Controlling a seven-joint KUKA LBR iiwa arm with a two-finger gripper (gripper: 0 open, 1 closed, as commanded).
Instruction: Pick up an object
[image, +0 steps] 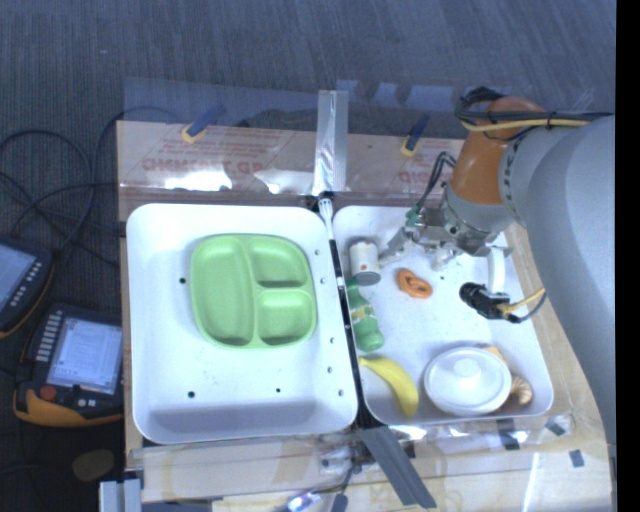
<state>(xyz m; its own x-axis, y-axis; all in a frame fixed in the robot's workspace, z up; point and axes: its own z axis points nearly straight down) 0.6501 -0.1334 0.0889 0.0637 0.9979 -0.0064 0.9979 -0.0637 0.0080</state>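
Since the task names no single thing, any item in the right bin (440, 335) may serve. The orange piece (414, 284) is judged likeliest, being nearest the pincer (432, 240).

Entry 1, left bin (150, 400). One green plate (252, 290) with three wells lies flat at the middle. It seems kept by itself, being too broad and flat for an easy grip.

Entry 2, right bin. Small things, mostly spread apart, probably so that each can be taken singly.
- Can (362, 258): by the left wall, toward the far edge.
- Green bottle (364, 322): along the left wall at the middle, just beside the can on its near side.
- Banana (393, 383): toward the near left corner, curving out from the left wall.
- White bowl (466, 380): at the near edge, right of the middle.
- Brown lump (521, 388): in the near right corner, touching the bowl; what it is I cannot tell.
- Orange piece: in the far half, about midway between the side walls, with clear floor around it.

Entry 3, pincer. It hangs low at the far edge of the right bin, on the arm (480, 170) that comes in over the far right corner. Whether it is wide or narrow I cannot tell, and I see nothing held.

Relation. The orange piece lies just beside the pincer, toward the near edge and a little left, and appears apart from it.
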